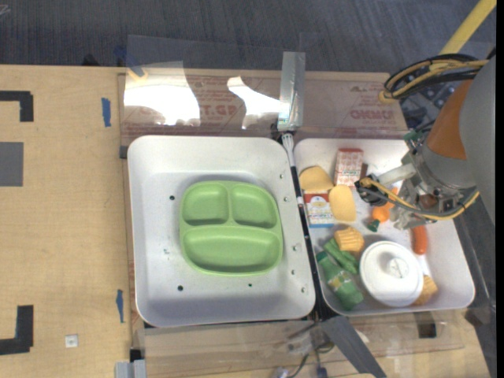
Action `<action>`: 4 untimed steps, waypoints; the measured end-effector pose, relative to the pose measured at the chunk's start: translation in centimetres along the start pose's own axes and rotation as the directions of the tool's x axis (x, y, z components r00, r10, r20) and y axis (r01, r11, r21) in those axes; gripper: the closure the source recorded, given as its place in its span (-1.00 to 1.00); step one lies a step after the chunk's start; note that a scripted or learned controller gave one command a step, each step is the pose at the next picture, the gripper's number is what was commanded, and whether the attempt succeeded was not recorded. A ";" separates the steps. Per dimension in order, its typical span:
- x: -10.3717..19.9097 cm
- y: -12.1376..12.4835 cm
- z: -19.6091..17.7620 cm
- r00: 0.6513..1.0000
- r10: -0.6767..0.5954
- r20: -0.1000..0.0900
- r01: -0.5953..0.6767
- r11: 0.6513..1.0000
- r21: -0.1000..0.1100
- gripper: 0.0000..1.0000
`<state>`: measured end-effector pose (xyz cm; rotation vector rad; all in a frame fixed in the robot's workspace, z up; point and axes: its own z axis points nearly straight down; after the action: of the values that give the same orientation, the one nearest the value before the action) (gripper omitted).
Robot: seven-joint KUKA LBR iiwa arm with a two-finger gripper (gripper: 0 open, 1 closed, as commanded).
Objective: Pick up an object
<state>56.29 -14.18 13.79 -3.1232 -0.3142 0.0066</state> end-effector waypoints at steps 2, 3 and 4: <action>-3.5 6.3 5.0 0.997 -0.076 -0.004 0.076 0.997 0.021 1.00; -3.6 6.6 3.9 0.997 -0.073 -0.005 0.073 0.997 0.013 1.00; -3.4 6.4 3.9 0.997 -0.076 -0.008 0.076 0.997 0.015 -1.00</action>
<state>54.23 -21.09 9.90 -3.0927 -0.4302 -0.0032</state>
